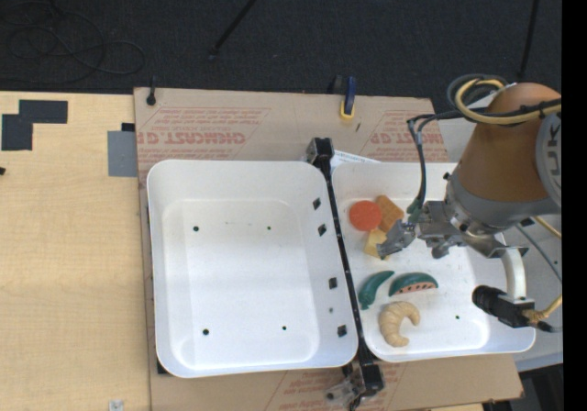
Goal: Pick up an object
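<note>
Dark carpet with trailing cables is running behind the bench, and I am looking down on a cardboard sheet [229, 129] bearing the two white bins, the left bin [165, 216] and the right bin [459, 331], where all the toy food is lying. I am watching the gripper [401, 237] hanging low over the upper left part of the right bin, right by a yellow block [375, 241] that is sitting just below a red disc [365, 215] and an orange piece [390, 210]; from this slant I cannot tell whether the jaws are parted or closed, and I am seeing nothing that is clearly between them. A teal crescent [374, 287], a watermelon slice [413, 284] and a croissant [399, 321] are lying nearer the front, apart from the tool. My worry is the crowding: the three pieces by the tool are touching or nearly so, and I am judging that a closing grasp could be wedging one against its neighbour, squirting the block sideways or coming up bare. The divider wall is also standing near, so a small drift leftward could be knocking a finger against it.
</note>
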You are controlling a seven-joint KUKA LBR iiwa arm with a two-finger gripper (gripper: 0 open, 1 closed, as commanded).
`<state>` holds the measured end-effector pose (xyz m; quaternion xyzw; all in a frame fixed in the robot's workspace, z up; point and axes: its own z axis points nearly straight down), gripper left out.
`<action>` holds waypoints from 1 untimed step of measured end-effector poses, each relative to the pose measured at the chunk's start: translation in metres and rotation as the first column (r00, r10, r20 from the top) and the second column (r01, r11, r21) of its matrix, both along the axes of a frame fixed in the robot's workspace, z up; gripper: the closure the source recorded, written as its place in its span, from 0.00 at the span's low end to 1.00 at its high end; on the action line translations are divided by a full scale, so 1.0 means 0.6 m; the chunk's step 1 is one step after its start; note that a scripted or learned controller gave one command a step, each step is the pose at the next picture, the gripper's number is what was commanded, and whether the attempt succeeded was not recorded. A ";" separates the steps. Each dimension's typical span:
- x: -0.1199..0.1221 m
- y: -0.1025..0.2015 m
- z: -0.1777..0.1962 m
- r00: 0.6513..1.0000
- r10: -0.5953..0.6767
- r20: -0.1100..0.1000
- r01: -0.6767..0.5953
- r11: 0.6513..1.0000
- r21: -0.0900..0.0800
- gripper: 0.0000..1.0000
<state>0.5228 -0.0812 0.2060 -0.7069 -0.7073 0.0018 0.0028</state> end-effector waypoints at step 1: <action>0.107 -0.061 -0.205 1.000 -0.001 0.001 0.001 1.000 0.000 0.00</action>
